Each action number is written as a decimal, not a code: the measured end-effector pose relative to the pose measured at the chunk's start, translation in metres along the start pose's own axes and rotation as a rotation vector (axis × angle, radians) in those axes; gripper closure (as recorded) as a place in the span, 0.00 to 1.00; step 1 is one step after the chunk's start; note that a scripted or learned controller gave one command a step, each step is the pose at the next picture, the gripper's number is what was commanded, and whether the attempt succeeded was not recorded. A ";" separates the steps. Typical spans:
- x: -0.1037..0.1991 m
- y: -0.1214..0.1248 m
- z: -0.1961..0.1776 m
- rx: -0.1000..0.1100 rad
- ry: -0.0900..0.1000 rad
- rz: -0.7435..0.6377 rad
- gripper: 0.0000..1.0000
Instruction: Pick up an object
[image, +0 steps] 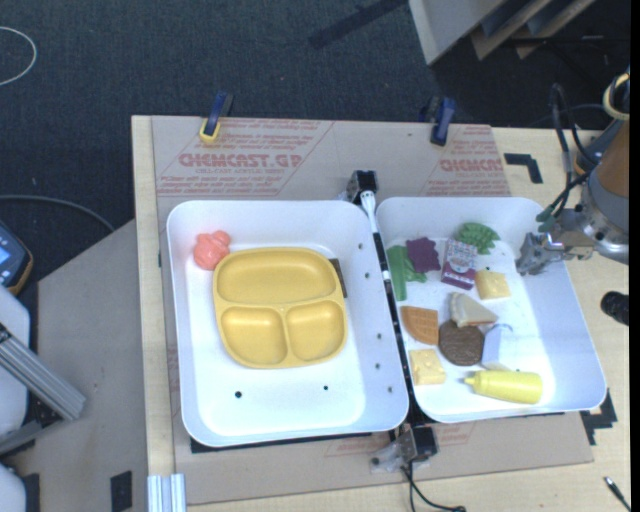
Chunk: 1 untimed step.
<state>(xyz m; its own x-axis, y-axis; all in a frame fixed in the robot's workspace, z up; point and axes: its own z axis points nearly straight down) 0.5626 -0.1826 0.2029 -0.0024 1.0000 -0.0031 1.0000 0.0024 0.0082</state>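
The right bin holds several toy foods. Among them are a green pepper, purple grapes, a leafy green piece, a small printed packet, a pale cheese cube, an orange cracker, a brown round cookie, a yellow cheese slab and a yellow mustard bottle. My gripper hangs over the bin's upper right part, just right of the cheese cube, with nothing seen in it.
The left bin carries a yellow divided plate and a pink-orange toy in its far left corner. A black divider runs between the bins. Cables hang near the arm at the right.
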 end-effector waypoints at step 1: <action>0.000 0.002 -0.024 0.002 0.000 0.001 1.00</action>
<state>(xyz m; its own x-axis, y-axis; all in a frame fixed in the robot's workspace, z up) 0.5639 -0.1827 0.2267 -0.0011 1.0000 -0.0027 1.0000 0.0011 0.0062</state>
